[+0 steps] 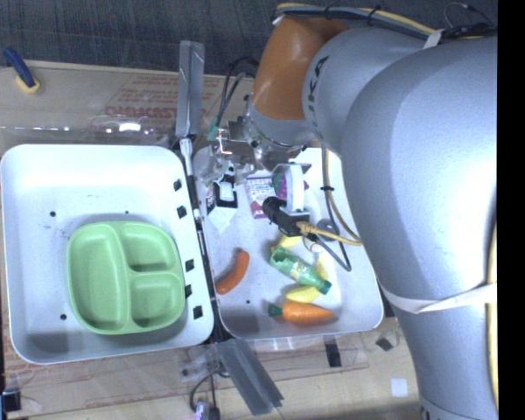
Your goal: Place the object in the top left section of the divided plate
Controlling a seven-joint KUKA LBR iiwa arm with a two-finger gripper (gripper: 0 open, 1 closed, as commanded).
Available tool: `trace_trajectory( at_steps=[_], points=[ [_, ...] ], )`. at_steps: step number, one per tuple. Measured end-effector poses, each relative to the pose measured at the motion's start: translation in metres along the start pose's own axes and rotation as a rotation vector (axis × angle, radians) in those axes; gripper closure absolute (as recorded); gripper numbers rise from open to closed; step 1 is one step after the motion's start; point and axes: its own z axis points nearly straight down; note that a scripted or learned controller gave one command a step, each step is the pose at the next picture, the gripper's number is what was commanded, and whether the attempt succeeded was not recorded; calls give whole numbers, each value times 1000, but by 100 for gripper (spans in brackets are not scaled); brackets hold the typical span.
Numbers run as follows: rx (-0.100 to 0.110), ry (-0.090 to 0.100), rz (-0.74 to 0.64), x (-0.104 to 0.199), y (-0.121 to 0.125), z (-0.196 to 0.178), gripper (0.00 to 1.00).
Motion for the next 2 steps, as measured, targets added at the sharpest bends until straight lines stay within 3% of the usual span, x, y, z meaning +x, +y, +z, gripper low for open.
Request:
trace_trajectory(
  at_steps=[1, 2],
  points=[
    [1, -1, -118, 71, -66, 1, 100],
    [1, -1, -118, 71, -66, 1, 0]
  ],
)
